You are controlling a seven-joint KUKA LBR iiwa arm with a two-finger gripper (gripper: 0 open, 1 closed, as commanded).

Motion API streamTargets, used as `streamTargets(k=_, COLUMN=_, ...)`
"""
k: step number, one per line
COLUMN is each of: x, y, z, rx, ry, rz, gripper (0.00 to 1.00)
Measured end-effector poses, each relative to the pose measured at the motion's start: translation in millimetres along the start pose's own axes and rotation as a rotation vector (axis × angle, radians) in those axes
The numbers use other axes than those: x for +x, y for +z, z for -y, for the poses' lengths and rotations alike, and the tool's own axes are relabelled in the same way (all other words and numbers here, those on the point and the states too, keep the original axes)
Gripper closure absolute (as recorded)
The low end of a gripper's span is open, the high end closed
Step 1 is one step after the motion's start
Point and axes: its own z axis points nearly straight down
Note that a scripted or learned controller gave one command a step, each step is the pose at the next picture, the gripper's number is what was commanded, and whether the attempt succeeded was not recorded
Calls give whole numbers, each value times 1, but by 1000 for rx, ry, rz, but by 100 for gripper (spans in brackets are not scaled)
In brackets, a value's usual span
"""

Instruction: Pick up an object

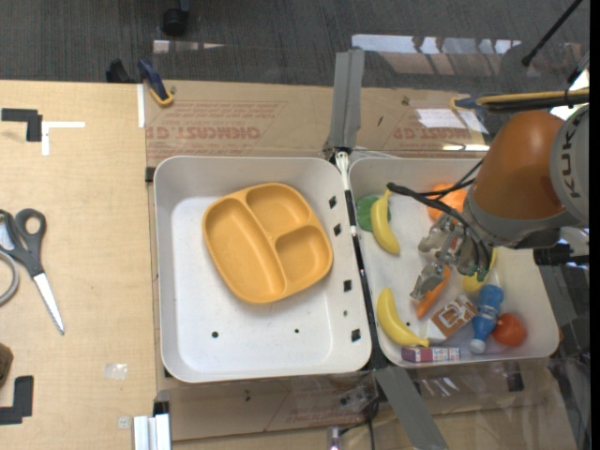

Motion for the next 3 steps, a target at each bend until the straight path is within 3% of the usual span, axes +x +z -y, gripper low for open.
streamTargets(k=1, x=-1, y=-10, z=0, rx=-1, ry=-3, rz=4, gripper=100)
streamTargets(k=2, x=74, y=1, z=10, rx=0, ry=-104, rz=-1, gripper=100)
streamTargets(k=3, x=-36, y=-151, z=-4, rx=0, ry=-191, rz=3, gripper=100)
